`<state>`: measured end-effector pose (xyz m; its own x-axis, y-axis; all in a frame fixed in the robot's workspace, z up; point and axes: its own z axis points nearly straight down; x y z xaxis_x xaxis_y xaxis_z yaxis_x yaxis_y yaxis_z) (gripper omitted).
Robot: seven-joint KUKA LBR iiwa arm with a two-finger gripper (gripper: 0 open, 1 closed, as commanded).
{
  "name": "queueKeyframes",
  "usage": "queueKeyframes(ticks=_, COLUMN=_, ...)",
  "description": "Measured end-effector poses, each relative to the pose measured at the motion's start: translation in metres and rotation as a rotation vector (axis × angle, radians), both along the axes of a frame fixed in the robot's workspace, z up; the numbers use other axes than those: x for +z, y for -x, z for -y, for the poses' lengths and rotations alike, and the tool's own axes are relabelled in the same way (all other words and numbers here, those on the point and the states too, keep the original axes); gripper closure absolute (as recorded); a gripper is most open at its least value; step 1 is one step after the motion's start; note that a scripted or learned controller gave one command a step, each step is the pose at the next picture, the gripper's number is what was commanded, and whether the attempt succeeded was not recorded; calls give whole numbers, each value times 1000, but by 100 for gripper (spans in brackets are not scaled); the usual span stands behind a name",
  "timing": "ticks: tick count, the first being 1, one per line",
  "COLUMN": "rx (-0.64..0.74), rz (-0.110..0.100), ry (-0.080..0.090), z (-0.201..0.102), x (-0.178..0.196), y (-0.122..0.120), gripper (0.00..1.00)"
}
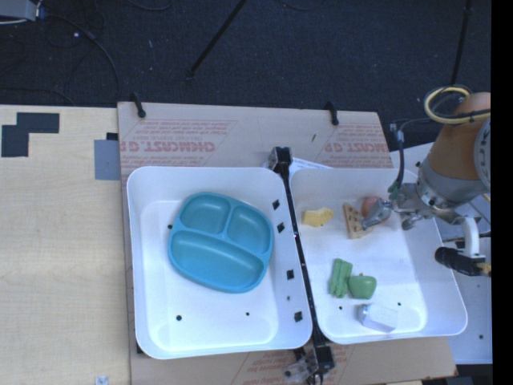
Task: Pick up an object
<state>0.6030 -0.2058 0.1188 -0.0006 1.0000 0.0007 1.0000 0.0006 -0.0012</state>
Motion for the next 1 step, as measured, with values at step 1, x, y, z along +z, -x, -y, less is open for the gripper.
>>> queueKeyframes(ticks=1, rx=1, rz=-2, ry=-1, z=0, x=9, y=0, gripper=100)
